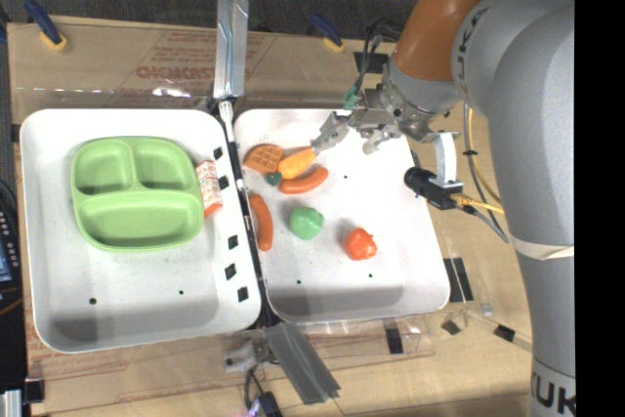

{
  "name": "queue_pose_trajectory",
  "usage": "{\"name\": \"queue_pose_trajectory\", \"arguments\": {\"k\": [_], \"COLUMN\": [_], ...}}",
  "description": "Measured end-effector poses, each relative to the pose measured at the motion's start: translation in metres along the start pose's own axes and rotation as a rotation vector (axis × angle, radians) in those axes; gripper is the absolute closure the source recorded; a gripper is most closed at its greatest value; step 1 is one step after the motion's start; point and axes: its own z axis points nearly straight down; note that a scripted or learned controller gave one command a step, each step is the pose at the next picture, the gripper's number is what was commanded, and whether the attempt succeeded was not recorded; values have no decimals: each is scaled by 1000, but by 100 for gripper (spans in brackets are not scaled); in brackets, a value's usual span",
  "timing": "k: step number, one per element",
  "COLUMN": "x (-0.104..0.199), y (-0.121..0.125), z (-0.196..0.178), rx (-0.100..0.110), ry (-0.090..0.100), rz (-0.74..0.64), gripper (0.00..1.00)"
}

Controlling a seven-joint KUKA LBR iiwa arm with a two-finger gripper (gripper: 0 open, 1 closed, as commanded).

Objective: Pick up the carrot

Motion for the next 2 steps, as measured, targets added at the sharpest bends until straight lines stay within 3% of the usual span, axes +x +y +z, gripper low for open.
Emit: {"name": "queue_pose_trajectory", "arguments": {"k": [1, 2], "x": [-31, -61], "y": [-1, 14], "z": [61, 99], "rx": [1, -6], "ry": [-1, 0], "rz": [7, 176], "gripper": [0, 0]}}
